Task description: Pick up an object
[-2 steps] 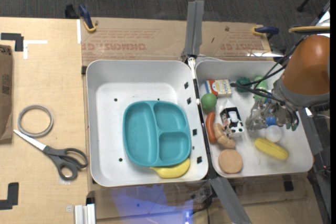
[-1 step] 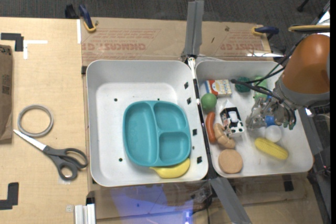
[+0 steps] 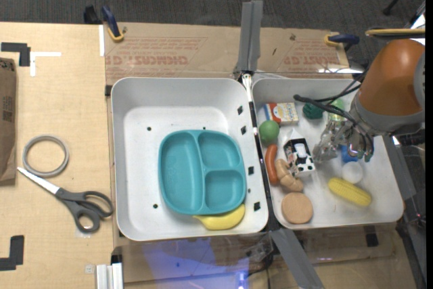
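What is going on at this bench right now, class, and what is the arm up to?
A grey robot arm with an orange band reaches in from the right, its gripper lowered into the right bin among toy food: a yellow corn cob, a green ball, a sausage and a round cookie. Nothing is visibly held yet. The left bin contains a teal divided plate lying over a banana. Scissors and a tape roll lie on the bench.

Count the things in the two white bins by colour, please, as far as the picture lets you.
Teal: 2, divided plastic tray, small round thing
Yellow: 2, banana, corn cob
Green: 1, ball
Orange: 1, sausage
Tan: 1, round cookie
Total: 7. Several small items near the claw are too unclear to sort.
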Controlling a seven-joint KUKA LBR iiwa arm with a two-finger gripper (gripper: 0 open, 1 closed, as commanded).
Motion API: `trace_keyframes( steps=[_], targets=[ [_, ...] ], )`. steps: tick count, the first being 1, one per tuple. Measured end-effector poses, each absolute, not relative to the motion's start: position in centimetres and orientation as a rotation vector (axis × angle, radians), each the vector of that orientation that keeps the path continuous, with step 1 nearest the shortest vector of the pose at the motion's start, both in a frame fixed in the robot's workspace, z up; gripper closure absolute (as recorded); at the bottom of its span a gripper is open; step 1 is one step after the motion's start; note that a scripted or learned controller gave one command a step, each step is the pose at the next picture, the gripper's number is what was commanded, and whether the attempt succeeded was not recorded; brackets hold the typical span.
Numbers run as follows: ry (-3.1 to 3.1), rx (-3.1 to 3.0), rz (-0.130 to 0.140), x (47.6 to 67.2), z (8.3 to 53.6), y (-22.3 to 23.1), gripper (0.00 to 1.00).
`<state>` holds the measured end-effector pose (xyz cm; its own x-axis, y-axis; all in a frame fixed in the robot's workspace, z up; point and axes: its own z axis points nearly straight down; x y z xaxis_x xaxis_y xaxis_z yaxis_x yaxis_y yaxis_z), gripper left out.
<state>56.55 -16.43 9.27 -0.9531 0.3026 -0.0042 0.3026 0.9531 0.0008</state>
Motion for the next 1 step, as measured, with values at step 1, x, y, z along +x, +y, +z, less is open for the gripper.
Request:
trace_keyframes(
  steps=[1],
  targets=[
    [3.044, 0.771, -0.003, 53.75, 9.20, -9.61, 0.00]
  ],
)
